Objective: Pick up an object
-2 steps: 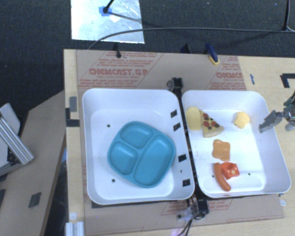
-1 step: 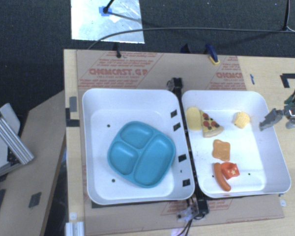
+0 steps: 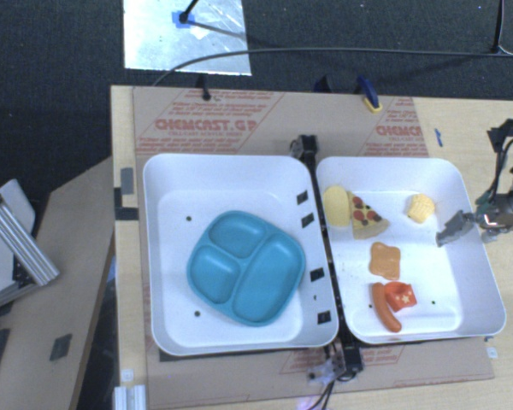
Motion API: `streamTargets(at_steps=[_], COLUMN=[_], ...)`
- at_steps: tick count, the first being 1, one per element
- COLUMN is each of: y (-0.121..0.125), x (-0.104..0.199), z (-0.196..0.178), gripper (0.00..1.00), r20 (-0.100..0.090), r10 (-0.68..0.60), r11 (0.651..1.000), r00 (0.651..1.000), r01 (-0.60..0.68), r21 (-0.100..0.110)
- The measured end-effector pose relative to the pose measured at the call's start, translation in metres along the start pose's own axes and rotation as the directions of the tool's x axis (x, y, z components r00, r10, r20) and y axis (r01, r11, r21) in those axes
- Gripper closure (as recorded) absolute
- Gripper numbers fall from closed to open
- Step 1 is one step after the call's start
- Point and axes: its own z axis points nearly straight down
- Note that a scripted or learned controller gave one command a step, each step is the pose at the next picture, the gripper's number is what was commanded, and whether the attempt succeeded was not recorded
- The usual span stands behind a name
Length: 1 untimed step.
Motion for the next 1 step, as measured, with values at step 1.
streamTargets(at_steps=[1], y=[0.0021], x=[0.0034], z=[0.0424], gripper=[0.0], r20=[0.0], r10=[-0.001], r11=[1.0], r00=[1.0], r01=[0.001], r21=[-0.001])
